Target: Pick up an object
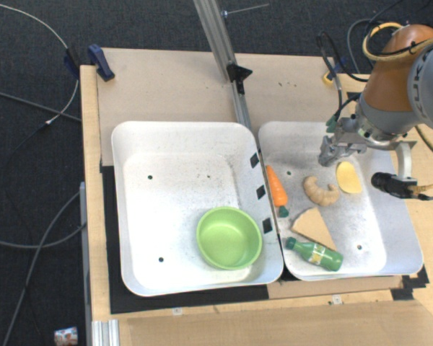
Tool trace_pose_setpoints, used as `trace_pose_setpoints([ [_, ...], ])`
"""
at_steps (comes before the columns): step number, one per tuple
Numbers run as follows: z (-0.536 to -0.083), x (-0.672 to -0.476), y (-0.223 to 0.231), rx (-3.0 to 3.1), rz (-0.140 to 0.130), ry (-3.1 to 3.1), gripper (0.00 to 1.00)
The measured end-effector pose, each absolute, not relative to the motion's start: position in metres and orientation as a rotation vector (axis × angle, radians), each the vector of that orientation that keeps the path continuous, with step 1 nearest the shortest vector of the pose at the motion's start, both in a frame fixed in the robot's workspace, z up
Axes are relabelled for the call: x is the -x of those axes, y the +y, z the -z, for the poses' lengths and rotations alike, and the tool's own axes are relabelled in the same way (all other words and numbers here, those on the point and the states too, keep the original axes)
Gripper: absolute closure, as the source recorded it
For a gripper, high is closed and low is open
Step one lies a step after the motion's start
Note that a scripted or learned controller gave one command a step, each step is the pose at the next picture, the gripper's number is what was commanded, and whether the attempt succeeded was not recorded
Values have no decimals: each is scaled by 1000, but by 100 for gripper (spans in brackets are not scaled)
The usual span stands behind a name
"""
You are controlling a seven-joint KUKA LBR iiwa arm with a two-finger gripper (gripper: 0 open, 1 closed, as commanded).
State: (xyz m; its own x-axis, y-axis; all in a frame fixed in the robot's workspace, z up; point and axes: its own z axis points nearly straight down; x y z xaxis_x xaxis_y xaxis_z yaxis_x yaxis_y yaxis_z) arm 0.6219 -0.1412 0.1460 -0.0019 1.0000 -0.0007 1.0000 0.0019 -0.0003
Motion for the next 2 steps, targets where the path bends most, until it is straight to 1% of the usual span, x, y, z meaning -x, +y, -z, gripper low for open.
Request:
trace_pose_setpoints([
  [2, -226, -628, -144, -2219, 1, 2223, 100],
])
